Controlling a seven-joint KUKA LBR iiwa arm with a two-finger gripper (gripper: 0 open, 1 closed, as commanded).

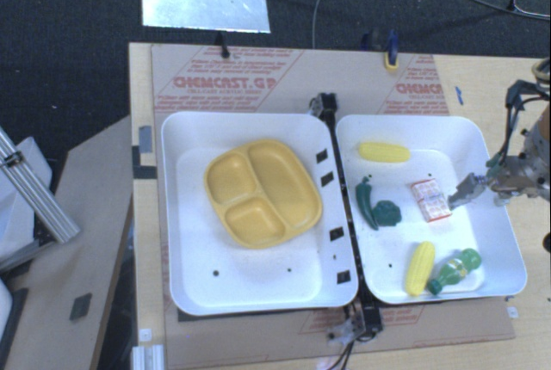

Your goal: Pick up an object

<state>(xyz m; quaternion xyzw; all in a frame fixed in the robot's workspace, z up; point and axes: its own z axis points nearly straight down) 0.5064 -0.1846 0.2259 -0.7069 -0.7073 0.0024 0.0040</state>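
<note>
Packet: small, white and red, flat, just left of the gripper.
Banana: yellow, lying crosswise, up and left of it.
Green vegetable: dark, farther left.
Corn: yellow, below-left.
Bottle: green, on its side, below, touching the corn.

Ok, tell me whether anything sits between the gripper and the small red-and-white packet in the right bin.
Nothing visible does. The gripper is at the right bin's right side, and the red-and-white packet lies just to its left on bare white floor. The green pepper is beyond the packet, further left.
</note>
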